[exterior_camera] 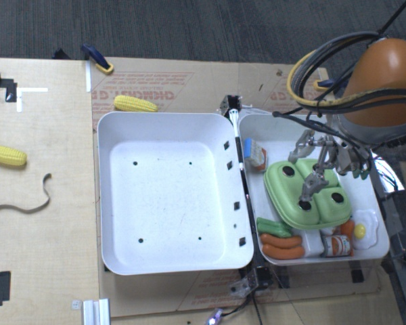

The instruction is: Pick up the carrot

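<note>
Gripper [310, 196] hangs over the green lid [304, 195] in the right bin [379, 249]; whether it is apart or together cannot be told. Near the front wall lies the carrot [282, 250], orange, just beside a can [337, 245].

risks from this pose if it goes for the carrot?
1. The gripper sits over the green clamshell lid, not the carrot, so a descent here hits the lid.
2. The carrot lies against the right bin front wall, packed beside a green pepper and small can; little room to straddle it.
</note>
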Robot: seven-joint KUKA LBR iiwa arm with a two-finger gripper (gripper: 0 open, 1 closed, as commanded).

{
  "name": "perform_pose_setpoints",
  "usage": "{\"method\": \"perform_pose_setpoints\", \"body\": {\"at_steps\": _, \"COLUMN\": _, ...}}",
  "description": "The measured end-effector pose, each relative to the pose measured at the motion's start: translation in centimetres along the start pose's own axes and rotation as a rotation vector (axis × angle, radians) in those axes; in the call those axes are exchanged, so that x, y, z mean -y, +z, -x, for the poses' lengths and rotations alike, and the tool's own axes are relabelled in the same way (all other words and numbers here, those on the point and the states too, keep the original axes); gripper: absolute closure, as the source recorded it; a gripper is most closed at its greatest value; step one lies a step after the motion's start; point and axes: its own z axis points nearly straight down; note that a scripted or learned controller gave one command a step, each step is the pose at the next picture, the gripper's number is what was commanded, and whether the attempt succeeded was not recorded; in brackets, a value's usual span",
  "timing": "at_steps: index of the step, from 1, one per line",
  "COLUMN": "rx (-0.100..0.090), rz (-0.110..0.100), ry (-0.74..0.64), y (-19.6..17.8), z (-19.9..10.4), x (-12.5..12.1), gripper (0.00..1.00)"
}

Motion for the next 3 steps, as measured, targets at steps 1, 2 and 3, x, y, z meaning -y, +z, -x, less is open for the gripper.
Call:
{"method": "perform_pose_setpoints", "body": {"at_steps": 1, "rx": 0.035, "rz": -0.004, "ry": 0.014, "y": 7.8, "z": 9.2, "x": 2.2, "gripper": 0.0}}
{"method": "perform_pose_setpoints", "body": {"at_steps": 2, "rx": 0.023, "rz": 0.004, "ry": 0.418, "y": 9.3, "z": 8.9, "x": -0.8, "gripper": 0.0}}
{"method": "perform_pose_setpoints", "body": {"at_steps": 3, "rx": 0.007, "rz": 0.001, "ry": 0.782, "y": 10.1, "z": 9.3, "x": 1.6, "gripper": 0.0}}
